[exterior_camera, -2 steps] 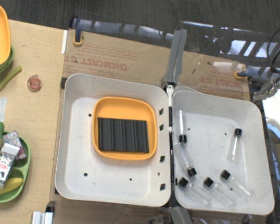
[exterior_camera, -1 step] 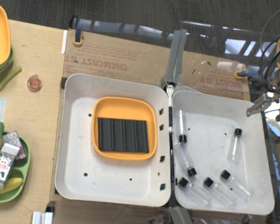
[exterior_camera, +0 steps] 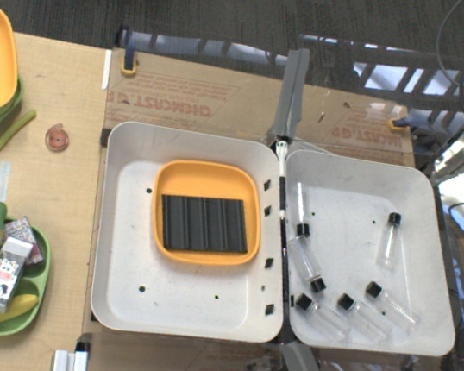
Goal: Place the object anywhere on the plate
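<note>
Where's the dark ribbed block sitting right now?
In the camera view the dark ribbed block lies flat on the orange plate, in the upper middle of the left bin, just left of the divider.

Even, diffuse overhead light fills the scene, bright enough that the two white bins (exterior_camera: 110,292) look pale and nearly washed out, with only soft, faint shadows along their inner walls and beneath the orange plate (exterior_camera: 212,181). A hard patch of glare flares on the metal at the right edge (exterior_camera: 461,164), while the carpet along the top stays dim. Focus is fairly sharp in the middle, but fine detail is slightly soft and grainy, and straight edges bow a little toward the corners.
</note>
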Controlling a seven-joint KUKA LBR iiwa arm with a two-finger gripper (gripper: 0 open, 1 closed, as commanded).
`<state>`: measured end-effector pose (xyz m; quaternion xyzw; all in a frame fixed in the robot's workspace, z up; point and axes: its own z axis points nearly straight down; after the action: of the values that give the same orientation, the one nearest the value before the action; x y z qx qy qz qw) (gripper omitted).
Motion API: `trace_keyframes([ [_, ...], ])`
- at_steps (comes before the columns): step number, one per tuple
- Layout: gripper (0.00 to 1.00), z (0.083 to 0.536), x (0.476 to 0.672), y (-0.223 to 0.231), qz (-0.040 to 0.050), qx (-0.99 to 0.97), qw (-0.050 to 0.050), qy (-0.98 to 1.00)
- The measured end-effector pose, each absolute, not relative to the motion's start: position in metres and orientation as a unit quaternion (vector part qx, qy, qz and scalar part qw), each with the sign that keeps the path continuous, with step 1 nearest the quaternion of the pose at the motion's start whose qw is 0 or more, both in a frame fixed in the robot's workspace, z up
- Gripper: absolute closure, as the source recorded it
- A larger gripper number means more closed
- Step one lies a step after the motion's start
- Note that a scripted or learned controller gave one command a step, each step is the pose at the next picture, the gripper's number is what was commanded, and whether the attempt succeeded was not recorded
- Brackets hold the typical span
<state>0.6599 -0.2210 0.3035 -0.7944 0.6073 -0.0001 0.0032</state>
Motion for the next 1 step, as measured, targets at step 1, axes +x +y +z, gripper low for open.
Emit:
trace_keyframes([
  [1,0.00,0.3047,0.6463,-0.2094,0.0015,-0.890,0.003,0.456],
])
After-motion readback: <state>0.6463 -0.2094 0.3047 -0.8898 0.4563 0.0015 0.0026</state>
